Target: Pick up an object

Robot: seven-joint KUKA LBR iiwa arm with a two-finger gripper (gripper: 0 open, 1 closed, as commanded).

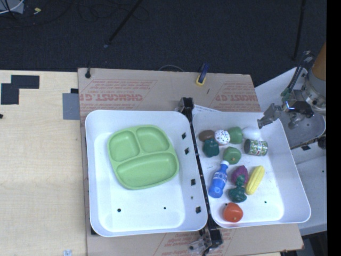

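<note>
Dark carpet lies behind a pale bench bearing two white bins on cardboard. At the far right corner of the right bin point(298, 196) hangs the gripper point(278, 114), and whether it is released or clenched I cannot tell (nothing shows within it). Just below it sits a small tin point(256, 147); lower lie a yellow corn cob point(255, 179), blue bottle point(218, 181) and red tomato point(233, 212). Far to its left, a green divided plate point(143, 156) rests in the left bin point(106, 217).

Plate point(143, 157) in left bin point(101, 207)
</note>
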